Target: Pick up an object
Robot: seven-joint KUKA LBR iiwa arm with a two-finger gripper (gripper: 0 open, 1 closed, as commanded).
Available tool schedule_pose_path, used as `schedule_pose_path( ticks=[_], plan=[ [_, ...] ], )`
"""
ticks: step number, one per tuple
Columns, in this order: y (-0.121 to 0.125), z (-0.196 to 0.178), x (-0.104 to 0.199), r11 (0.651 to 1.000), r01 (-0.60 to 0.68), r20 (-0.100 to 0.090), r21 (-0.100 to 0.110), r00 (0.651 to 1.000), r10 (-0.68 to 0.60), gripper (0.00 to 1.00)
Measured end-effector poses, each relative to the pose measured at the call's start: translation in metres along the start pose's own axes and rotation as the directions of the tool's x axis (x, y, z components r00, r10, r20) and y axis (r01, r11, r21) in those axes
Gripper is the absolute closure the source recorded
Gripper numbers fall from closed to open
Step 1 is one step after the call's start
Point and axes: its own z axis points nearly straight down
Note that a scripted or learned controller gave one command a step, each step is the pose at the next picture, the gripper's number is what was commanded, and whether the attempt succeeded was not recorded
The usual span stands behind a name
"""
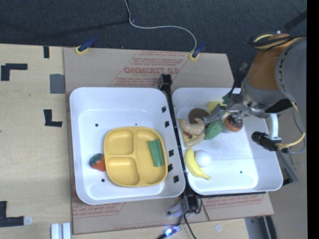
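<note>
The grey arm (pixel 291 73) enters from the right edge of the frame, its orange band (pixel 264 66) showing at upper right above the wrist. From there the wrist slants down and left toward the middle right of the frame. The tool (pixel 215 115) points left at the wrist's end, low and tilted; its tips are too small and dark to read.

Setting: robotics lab bench.
Evidence: grey-orange arm (pixel 279 68) beside two white bins (pixel 79 133); cardboard sheet (pixel 144 68) clamped under them; cable (pixel 149 24) beyond; black tape marks (pixel 15 71) left.
</note>
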Motion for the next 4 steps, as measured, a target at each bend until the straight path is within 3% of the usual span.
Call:
schedule_pose_path(
  ticks=[1,2,4],
  plan=[
    [0.003,0.048,-0.001,1.000,-0.001,0.005,-0.014,1.000,0.001,0.00],
    [0.002,0.038,-0.001,1.000,0.000,0.005,-0.012,1.000,0.000,1.00],
    [-0.004,-0.049,0.003,1.000,-0.001,0.001,-0.009,1.000,0.001,1.00]
  ],
)
